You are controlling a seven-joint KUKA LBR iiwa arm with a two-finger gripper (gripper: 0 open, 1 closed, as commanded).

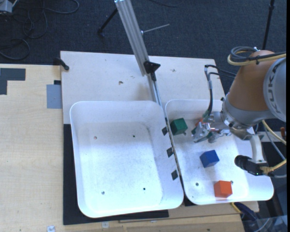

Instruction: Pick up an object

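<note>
- presently, the gripper (203, 133) hung low in the right bin (261, 193); finger state could not be told.
- green cube (179, 126) lay just beside it, bin-divider side; blue cube (209, 158) near, orange cube (223, 188) farther.
- judged step: approach, nothing seen held.
- next move called for centring over one cube.

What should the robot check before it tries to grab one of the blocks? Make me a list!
1. Blocks to pick in the right bin: green block, blue block, orange block: ok.
2. Gripper over that bin: ok.
3. Gripper lined up over a block: not ok, it sits between green and blue.
4. Fingers open: cannot tell.
5. Blocks spaced apart: ok.
</note>
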